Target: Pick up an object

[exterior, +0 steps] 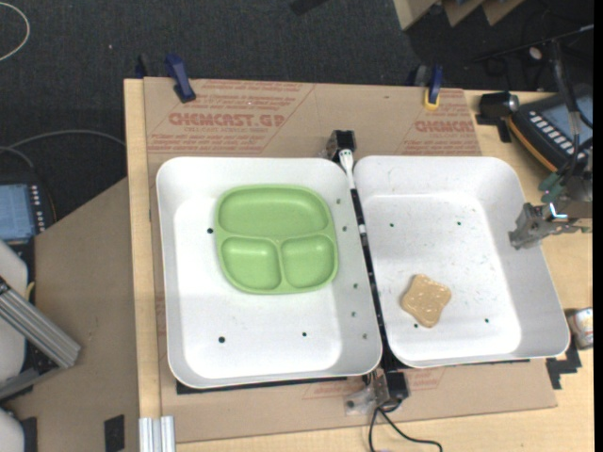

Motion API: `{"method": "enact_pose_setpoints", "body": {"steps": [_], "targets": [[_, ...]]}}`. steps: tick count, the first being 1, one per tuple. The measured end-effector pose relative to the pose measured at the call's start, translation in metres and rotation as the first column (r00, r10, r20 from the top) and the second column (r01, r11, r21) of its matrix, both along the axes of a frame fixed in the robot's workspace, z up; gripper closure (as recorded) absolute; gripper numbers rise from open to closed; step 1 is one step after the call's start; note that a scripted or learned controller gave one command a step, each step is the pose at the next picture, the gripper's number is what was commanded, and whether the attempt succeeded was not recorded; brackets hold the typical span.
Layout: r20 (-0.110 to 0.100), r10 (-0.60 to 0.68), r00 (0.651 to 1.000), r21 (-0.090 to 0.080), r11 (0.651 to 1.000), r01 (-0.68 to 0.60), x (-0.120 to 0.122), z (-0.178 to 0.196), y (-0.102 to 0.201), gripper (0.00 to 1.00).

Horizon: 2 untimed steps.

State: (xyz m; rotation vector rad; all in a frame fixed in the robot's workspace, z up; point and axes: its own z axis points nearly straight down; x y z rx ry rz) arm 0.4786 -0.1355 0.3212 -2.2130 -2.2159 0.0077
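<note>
The grey two-finger gripper [539, 222] hung at the right rim of the right-hand shallow white bin [490, 182], just over its edge. It was small and blurred against the bench, so I could not tell whether it was spread or pressed together. Nothing showed in its grasp.

Nearest the camera, a small black clip [391, 385] sat where the two bins met at their front edge. In the near half of the right bin lay the flat tan bread-slice-shaped toy [426, 300], flat on the floor, left of the bin's centre and well apart from the gripper. It looked almost square; its long axis seemed to run from far-left to near-right, though the outline was too soft to be sure.

Farther back, the pale green plastic three-compartment plate [276, 237] rested in the left-hand shallow white bin [188, 328], its long axis running left to right, the big compartment on the far side and the two small ones nearer.

Beyond the bins, a second black clip [341, 144] held their far corners, and a blue clamp [179, 77] and a yellow-and-blue clamp [433, 88] gripped the far edge of the brown printed cardboard sheet [283, 111].
</note>
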Motion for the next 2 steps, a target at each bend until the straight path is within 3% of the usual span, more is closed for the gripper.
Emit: {"method": "enact_pose_setpoints", "body": {"steps": [1,2], "targets": [[0.033,0.002,0.999,-0.008,1.0,-0.001,0.001,0.224,0.024,1.0],[-0.001,0.001,1.0,-0.002,1.0,-0.001,0.0,0.114,0.049,1.0]]}}
